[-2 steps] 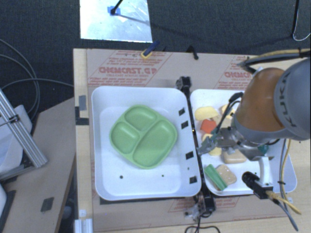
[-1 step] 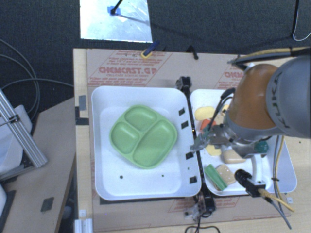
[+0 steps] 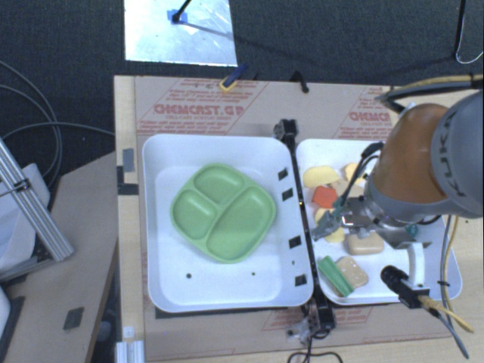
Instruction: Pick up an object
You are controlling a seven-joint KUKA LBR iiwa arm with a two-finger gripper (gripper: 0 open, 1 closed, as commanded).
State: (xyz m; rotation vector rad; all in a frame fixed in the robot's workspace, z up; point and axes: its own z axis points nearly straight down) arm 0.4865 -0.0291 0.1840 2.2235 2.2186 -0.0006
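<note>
Arm (image 3: 423,165) over right bin (image 3: 446,278); one green tray (image 3: 223,212); claw (image 3: 333,225) state unclear.

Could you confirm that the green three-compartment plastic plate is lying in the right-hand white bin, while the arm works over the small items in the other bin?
Not quite: the camera view shows the green three-compartment plastic plate in the left-hand white bin; the arm works over the other bin.

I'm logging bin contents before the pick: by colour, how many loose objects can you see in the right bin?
Yellow: 2, one piece at the top and one by the gripper
Red-orange: 1
Green: 1
Beige: 2
Total: 6 in view; the arm may hide more.
</note>
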